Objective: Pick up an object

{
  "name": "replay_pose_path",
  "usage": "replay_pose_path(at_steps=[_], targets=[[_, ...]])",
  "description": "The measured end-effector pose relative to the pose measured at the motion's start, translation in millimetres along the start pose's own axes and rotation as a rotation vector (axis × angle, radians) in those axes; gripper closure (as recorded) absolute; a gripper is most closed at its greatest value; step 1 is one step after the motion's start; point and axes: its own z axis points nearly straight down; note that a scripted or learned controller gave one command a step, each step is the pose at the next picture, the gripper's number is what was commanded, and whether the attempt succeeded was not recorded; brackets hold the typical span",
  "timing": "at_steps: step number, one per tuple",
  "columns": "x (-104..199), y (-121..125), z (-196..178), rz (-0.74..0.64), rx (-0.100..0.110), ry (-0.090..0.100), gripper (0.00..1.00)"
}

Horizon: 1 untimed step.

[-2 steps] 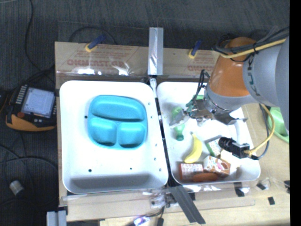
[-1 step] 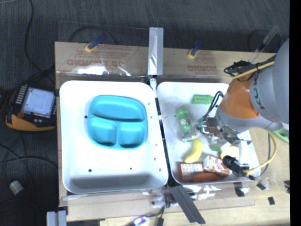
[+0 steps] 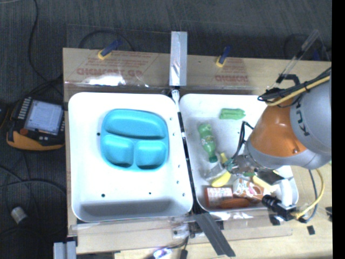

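White plastic right bin [image 3: 188,144] crowds the claw [image 3: 237,165], grip state unclear, against near-edge clutter; far half lies open.

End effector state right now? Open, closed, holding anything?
End effector: cannot be told. It sits low in the right bin over the clutter near the yellow item, with the wrist blocking it from the camera.

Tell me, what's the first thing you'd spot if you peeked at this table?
Probably the big bright blue tray with three compartments, lying alone in the left white bin. Next, the robot arm's orange band over the right white bin, where a green bottle, a small green piece near the far wall and a red-brown bottle at the near edge lie.
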Motion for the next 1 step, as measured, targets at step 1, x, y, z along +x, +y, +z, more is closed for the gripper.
replay_pose_path(at_steps=[1], targets=[[2.1, 2.3, -10.3, -0.001, -0.004, 0.005, 1.0]])
